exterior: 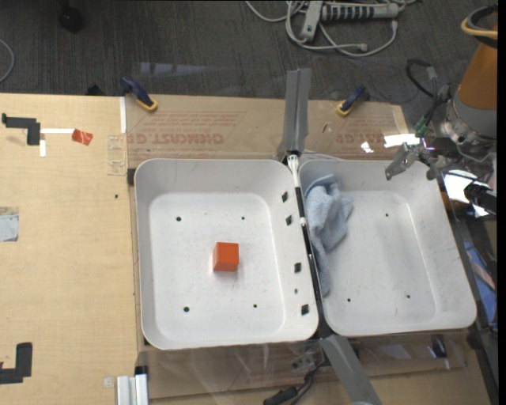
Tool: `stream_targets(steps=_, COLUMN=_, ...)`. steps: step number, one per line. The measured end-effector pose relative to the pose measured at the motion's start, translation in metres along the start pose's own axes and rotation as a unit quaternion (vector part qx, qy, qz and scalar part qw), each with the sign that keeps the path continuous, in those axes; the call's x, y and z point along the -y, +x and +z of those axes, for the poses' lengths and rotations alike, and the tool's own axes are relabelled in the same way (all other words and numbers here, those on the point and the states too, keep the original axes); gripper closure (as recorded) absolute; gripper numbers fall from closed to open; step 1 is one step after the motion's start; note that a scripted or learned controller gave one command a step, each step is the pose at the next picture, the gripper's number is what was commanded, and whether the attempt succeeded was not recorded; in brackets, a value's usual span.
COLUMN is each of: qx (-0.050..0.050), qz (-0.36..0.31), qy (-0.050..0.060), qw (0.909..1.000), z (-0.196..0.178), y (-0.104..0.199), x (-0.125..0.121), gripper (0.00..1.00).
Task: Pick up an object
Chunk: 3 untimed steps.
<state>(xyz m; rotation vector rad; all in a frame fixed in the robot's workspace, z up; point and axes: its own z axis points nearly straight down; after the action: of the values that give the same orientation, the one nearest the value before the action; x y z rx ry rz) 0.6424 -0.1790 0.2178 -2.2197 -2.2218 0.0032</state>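
An orange-red cube point(226, 257) lies on the floor of the left bin point(158, 237), a little below its middle. A crumpled light-blue cloth point(327, 213) rests against the left wall of the right bin point(443, 261). My gripper point(403, 160) hangs over the far right corner of the right bin, apart from both objects, with nothing seen in it. The grey arm with its orange band point(478, 75) comes in from the upper right.
A grey metal divider point(299, 119) runs between the bins. Cardboard point(205, 130) with two blue-and-yellow clamps lies behind them. A wooden board point(63, 237) with a small red piece point(81, 137) is on the left. Cables point(340, 24) lie on the floor at the back.
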Motion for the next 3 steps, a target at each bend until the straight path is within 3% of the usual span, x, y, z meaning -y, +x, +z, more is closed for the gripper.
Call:
stream_targets(steps=1, qx=0.000, qz=0.086, qy=-0.001, qw=0.9963, z=-0.117, y=0.077, x=0.010, gripper=0.00)
stream_targets(steps=3, qx=0.000, qz=-0.042, qy=-0.002, qw=0.9991, z=0.125, y=0.025, x=0.037, gripper=0.00)
